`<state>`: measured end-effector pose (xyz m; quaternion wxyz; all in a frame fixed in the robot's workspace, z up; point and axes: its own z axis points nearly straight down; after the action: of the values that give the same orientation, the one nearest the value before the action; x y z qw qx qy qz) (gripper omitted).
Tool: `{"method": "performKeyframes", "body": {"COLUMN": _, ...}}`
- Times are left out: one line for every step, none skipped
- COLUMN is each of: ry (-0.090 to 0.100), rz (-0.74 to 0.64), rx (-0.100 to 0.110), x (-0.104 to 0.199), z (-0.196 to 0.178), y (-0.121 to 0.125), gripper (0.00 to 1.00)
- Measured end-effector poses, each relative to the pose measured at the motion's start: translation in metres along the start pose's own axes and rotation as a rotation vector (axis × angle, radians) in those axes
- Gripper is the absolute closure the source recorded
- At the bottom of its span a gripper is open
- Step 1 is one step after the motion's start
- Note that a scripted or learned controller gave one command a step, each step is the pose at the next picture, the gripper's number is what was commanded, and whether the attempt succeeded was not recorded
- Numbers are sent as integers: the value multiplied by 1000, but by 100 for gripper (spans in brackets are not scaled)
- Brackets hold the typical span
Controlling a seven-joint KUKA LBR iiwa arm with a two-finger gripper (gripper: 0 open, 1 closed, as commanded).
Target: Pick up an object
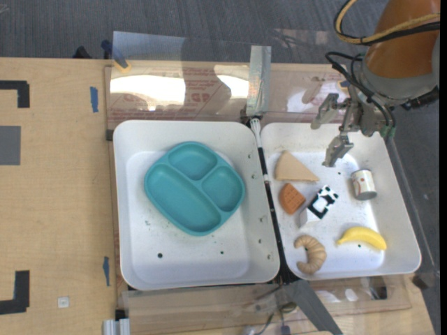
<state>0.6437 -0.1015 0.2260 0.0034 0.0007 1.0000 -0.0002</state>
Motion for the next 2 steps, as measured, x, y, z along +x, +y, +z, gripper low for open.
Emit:
{"method": "performKeyframes", "body": {"ry": -5, "rz": 277, "rx": 0, "x": 14, "z": 127, "y": -20, "gripper": 0}}
{"method": "performKeyframes", "body": {"ry": -10, "rz": 275, "rx": 1, "x": 13, "z": 117, "y": -18, "gripper": 100}}
